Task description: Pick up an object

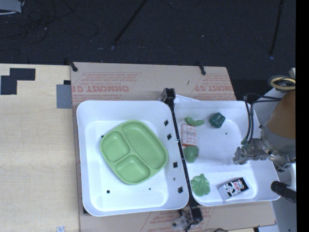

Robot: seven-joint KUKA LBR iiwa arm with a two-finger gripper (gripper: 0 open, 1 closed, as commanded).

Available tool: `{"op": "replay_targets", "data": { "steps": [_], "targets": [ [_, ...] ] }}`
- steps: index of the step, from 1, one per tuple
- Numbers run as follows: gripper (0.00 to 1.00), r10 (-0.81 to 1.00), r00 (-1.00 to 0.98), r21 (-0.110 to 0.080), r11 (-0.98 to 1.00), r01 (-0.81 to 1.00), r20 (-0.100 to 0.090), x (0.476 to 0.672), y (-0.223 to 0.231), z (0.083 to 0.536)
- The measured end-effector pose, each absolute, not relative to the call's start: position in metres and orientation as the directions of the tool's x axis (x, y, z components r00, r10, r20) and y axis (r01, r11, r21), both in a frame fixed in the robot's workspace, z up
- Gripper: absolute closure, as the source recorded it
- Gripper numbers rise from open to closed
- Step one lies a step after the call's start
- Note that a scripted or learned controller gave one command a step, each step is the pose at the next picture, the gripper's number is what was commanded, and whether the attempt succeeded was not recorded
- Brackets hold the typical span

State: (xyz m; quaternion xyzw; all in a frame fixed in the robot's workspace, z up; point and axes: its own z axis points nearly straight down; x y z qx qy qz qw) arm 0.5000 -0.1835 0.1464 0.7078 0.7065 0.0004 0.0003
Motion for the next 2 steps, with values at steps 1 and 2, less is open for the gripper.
{"op": "replay_targets", "data": {
  "steps": [1, 2],
  "targets": [
    [1.0, 1.0, -0.002, 0.003, 0.002, 1.0, -0.001, 0.511, -0.183, 0.198],
    [1.0, 1.0, -0.002, 0.005, 0.002, 1.0, -0.002, 0.512, -0.184, 0.262]
  ]
}}
